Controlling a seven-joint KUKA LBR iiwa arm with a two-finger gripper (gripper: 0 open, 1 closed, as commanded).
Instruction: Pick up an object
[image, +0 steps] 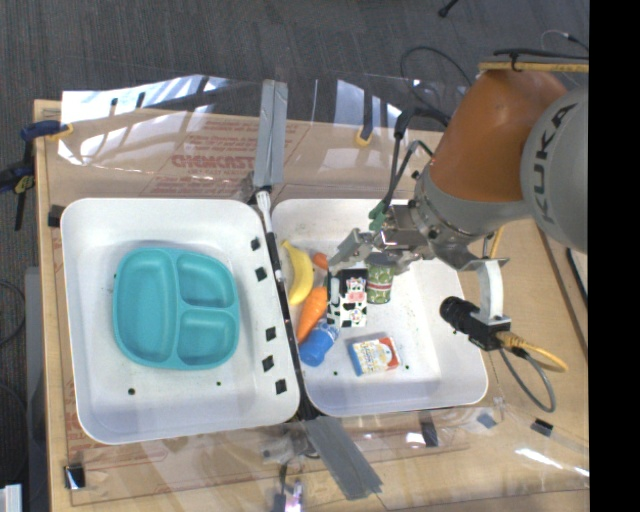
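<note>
Packet: red and blue print, unreadable, lying near the right bin front.
Toys: blue bottle, carrot, banana, cow-patterned box, green-labelled can.
Gripper: over the can; perhaps parted, cannot tell.
Left bin: 1 teal plate.
Arm: "KUKA".
Bench: cardboard, red lettering.
</note>
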